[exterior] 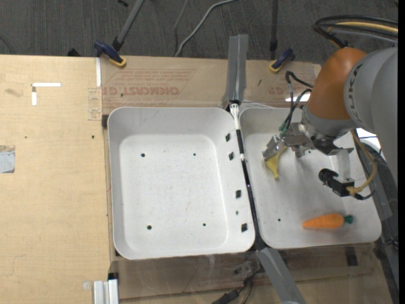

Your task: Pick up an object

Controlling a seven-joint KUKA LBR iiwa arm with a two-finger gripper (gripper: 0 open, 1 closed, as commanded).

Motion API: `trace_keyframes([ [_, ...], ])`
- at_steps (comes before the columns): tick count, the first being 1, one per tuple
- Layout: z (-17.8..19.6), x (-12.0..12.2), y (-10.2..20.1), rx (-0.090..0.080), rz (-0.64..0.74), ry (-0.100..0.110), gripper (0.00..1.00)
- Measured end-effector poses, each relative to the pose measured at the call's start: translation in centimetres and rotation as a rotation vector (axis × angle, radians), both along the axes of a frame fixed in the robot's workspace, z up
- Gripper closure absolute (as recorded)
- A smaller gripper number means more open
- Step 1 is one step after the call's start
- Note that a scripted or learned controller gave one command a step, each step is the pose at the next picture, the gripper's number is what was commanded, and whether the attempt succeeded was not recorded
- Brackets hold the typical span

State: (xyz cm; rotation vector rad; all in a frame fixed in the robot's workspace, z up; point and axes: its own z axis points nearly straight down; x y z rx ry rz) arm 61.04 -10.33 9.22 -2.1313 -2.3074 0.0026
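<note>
Nearest you, a carrot [326, 221] lies in the right bin [278, 230]. Your claw [276, 149] hangs in that bin over a yellow piece [273, 165]; whether it grips, you cannot tell.

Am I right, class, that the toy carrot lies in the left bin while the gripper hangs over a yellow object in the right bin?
Not quite. The camera view shows the toy carrot in the right bin, near its front edge. The gripper does hang over the yellow object there.
</note>
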Motion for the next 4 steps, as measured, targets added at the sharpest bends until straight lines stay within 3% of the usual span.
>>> trace_keyframes([
  [1,1.0,0.0,-0.2,-0.001,-0.003,-0.001,1.0],
  [2,14.2,2.7,4.7,-0.001,-0.124,-0.002,1.0],
  [3,14.6,-7.6,-0.1,0.001,0.164,0.001,1.0],
  [4,14.6,-7.6,-0.1,0.001,0.164,0.001,0.0],
])
